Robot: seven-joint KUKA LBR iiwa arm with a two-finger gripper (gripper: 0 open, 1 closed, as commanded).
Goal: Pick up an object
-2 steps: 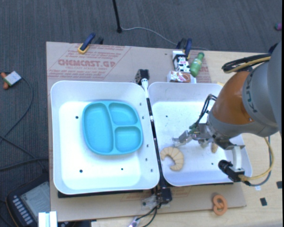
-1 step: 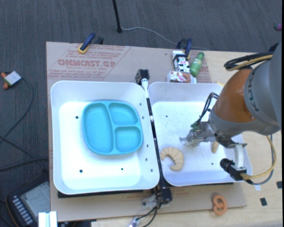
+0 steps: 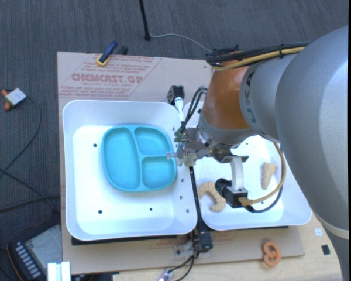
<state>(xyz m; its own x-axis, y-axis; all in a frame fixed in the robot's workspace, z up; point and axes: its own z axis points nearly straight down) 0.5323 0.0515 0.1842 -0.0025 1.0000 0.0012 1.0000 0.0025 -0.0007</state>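
The arm (image 3: 292, 98) comes in from 3 o'clock and bends down over the seam between the two bins, its orange band above the wrist. The gripper (image 3: 183, 152) sits low at that seam, at the 3 o'clock edge of the left bin (image 3: 82, 215) and the 9 o'clock edge of the right bin (image 3: 284, 215). Its fingers are lost among the metal parts under the wrist, so I cannot tell whether they are wide or narrow, nor whether anything is between them. A blue plate (image 3: 128, 157) with three compartments lies flat in the middle of the left bin; its 3 o'clock rim is just beside the gripper, and a thin metal part seems to reach that rim, though contact cannot be made out. In the right bin a curved tan piece (image 3: 212, 193) lies toward 7 o'clock, near the seam and at 5 o'clock from the gripper. A tan chunk (image 3: 269, 174) lies toward 3 o'clock of that bin, well apart from the curved piece. Both bins rest on a cardboard sheet (image 3: 105, 84) printed with red lettering. A blue and yellow marker (image 3: 107, 52) lies at the sheet's 11 o'clock corner. An orange ring (image 3: 271, 252) lies on the bench (image 3: 316, 244) at 6 o'clock of the right bin, outside its rim
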